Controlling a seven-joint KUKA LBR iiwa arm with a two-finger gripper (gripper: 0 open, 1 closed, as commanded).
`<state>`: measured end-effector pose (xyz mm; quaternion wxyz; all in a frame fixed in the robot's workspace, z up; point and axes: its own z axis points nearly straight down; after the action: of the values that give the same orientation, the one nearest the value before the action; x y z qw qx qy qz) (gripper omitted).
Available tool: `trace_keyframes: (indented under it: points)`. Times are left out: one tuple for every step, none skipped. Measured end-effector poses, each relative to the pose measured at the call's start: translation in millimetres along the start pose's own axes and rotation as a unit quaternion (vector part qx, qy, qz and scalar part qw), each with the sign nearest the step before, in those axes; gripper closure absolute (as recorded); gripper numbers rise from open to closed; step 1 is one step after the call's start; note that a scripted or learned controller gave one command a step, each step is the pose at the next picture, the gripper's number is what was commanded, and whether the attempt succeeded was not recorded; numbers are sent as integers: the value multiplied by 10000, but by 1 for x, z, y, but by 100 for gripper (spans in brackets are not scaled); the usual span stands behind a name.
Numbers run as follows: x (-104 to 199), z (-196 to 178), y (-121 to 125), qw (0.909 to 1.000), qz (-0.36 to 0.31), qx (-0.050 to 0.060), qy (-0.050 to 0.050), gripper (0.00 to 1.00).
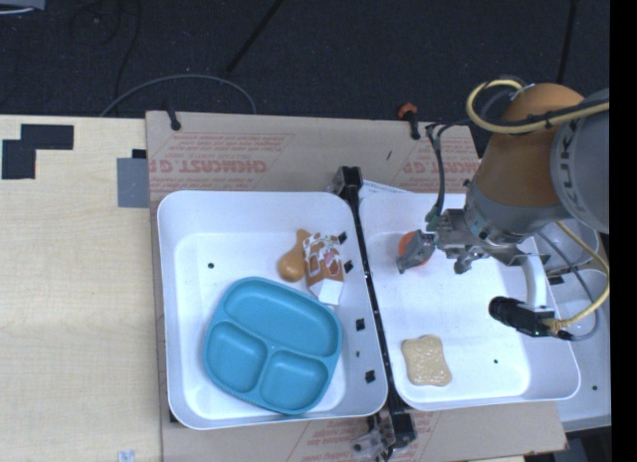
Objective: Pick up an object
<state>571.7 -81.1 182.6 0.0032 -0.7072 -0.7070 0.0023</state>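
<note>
Here, the worktop (70, 301) carries two shallow white bins side by side on a sheet of brown cardboard (259, 156). The left bin (184, 241) contains a blue divided tray (271, 344) with three compartments, lying flat in the lower part of the bin. Just above the tray, near the wall shared by the two bins, a brown pear-shaped item (294, 261) touches a brown-and-white patterned package (323, 259).

The right bin (478, 370) contains a pale beige, cookie-like piece (426, 360) near its lower left corner, well apart from the arm. A small orange-red object (410, 245) lies in the upper left part of this bin.

The grey arm with its orange band (537, 112) reaches in from the right and is positioned over the upper part of the right bin. The end effector (438, 251) sits low in the bin, with one dark finger (413, 256) just beside or touching the orange-red object. The end effector appears spread apart, with a second finger (466, 261) further right. No object is visible between the fingers. Cables (572, 296) loop along the arm's lower side.
</note>
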Motion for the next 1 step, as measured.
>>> trace_keyframes:
  points:
    - [-9,53,-5,10000,3,1,1,0]
